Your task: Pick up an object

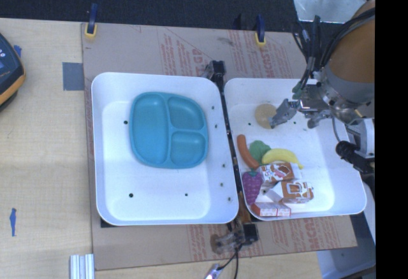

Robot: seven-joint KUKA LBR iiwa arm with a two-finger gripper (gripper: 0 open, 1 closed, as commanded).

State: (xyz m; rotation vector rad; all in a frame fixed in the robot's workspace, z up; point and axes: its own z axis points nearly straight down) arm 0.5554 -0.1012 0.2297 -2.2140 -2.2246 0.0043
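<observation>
Because the toy food is heaped toward the lower middle of the right bin (331, 198), your easiest target is the lone tan round piece (265, 114) at centre right of the frame. The gripper (296, 113) hangs just right of it, fingers spread and empty. Blue divided plate (169, 130) fills the left bin (108, 201), well apart

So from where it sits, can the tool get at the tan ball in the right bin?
Probably yes. The tool sits just right of the tan ball, which lies apart from the toy food pile nearer the front, with bare bin floor between them.
</observation>
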